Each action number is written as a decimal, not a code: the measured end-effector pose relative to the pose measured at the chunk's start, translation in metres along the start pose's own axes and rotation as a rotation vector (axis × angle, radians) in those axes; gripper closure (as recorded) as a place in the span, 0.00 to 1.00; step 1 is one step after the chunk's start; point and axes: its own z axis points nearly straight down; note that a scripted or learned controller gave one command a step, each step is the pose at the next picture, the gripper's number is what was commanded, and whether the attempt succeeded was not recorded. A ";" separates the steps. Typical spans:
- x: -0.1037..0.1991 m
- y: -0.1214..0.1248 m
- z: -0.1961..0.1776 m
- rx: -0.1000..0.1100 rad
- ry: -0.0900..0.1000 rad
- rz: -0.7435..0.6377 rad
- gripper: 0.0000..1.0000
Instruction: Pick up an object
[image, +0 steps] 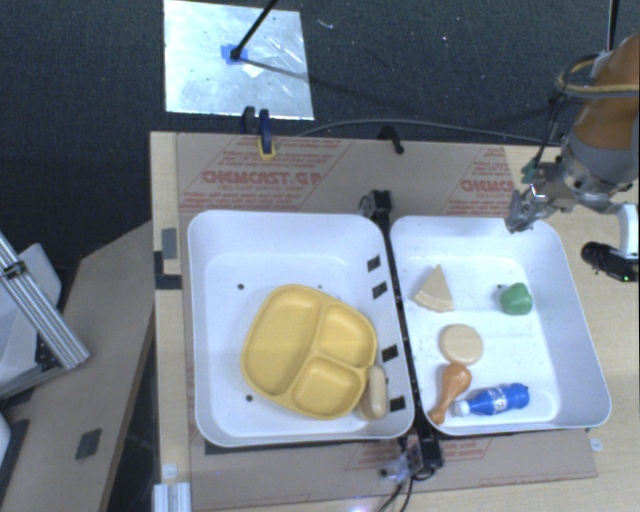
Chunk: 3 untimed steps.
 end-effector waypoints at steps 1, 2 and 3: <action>0.054 -0.001 -0.014 0.001 0.001 -0.004 1.00; 0.113 0.000 -0.024 0.000 0.002 -0.005 1.00; 0.161 -0.001 -0.031 0.002 0.002 -0.004 1.00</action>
